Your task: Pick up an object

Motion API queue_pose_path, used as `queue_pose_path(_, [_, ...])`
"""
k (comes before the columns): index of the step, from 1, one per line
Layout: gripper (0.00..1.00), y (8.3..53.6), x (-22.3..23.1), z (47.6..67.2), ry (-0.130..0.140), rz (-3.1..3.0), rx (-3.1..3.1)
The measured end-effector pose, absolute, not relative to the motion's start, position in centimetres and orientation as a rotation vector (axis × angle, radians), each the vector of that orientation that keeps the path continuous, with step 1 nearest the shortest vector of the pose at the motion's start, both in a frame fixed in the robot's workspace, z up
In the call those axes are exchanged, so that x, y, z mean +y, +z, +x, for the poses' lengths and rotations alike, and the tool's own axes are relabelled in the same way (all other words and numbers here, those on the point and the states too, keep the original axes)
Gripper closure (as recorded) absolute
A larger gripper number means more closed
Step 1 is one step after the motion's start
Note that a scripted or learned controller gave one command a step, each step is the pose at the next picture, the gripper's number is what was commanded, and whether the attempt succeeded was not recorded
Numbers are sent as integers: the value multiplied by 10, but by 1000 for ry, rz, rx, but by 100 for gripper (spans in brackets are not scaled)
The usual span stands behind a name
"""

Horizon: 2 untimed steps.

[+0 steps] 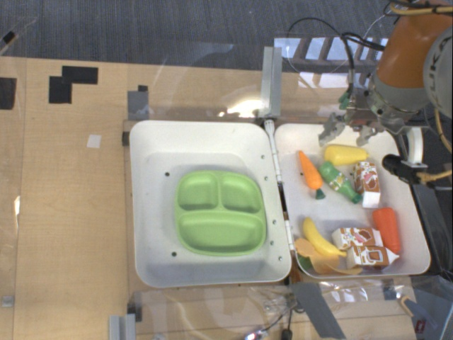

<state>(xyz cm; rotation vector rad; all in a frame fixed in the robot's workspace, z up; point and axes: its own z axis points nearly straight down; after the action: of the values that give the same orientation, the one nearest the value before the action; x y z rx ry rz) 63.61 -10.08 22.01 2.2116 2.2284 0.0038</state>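
My gripper point(350, 129) hangs over the far end of the right bin point(287, 142), its two fingers spread apart and open with nothing between them. Just in front of it lies a yellow squash-like toy point(345, 154). Nearby lie an orange carrot point(309, 170), a green bottle point(338, 180) and a small brown-and-white carton point(366, 181). Toward the near end of the bin sit a red-orange pepper point(387, 229), a banana point(320, 238) and two more cartons point(364, 247).
The left bin point(152, 161) holds a green divided plate point(219, 212). A grey upright post point(272, 76) stands at the far end of the ridge between the bins. Cables loop behind the arm's orange band point(410, 44) at the top right.
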Motion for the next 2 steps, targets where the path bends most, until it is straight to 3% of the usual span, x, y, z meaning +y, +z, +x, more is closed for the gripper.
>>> queue_pose_path(1, [100, 231, -99, 638, 10, 2203, 2232])
queue_pose_path(2, [100, 206, -113, 531, 4, 1817, 2559])
